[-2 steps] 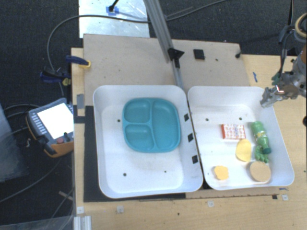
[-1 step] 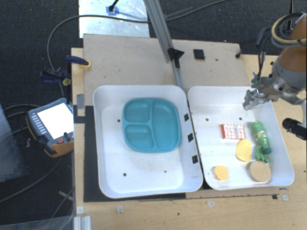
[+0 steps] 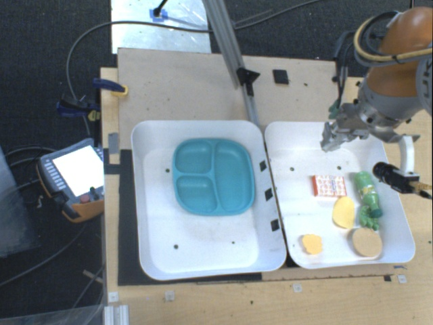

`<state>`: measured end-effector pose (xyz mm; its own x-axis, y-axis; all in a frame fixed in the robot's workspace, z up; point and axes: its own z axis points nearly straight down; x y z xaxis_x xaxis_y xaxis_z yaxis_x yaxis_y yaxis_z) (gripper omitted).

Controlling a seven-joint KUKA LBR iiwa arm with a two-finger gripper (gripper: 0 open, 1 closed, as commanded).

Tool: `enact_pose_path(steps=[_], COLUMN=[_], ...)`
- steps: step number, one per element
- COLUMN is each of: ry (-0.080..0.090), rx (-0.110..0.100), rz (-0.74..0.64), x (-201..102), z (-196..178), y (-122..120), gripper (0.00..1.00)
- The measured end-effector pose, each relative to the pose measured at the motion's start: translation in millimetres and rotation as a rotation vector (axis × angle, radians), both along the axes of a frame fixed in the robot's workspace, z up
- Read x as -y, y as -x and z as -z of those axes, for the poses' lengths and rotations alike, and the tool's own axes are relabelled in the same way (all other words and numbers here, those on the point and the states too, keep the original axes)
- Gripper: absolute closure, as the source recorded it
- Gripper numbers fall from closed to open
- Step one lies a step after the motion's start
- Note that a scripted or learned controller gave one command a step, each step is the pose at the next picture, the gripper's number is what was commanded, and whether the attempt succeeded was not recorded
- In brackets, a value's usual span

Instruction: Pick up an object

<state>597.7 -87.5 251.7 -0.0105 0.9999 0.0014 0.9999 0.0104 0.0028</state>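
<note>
The things I could pick all lie in the right bin (image 3: 284, 181), gathered toward its near right part: a red-and-white patterned packet (image 3: 329, 185), a yellow lemon-like piece (image 3: 344, 212) just below it, a green bottle-shaped toy (image 3: 367, 199) to their right, a tan round disc (image 3: 367, 242) near the corner, and a small orange-yellow piece (image 3: 311, 244) lying apart on the left. My tool (image 3: 331, 139) hangs over the far part of that same bin, above bare white floor, apart from every one of them and with nothing in it; how far it is open I cannot tell from this slanted view.

As I judge it, the step in hand is the approach. The orange-yellow piece looks like the safest choice because it has free room on all sides, while the packet, lemon and green toy sit close together and could be knocked as I come down. I should centre over one item before lowering and keep away from the bin wall.

The left bin (image 3: 155, 249) holds a teal divided plate (image 3: 214, 176). Both bins rest on the worktop (image 3: 176, 87).
</note>
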Motion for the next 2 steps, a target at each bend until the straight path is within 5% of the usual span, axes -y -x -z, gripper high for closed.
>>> enact_pose_path(steps=[2], ry=[0.000], rx=[-0.002], rz=[0.000], x=[-119], z=[18], y=[16], gripper=[1.00])
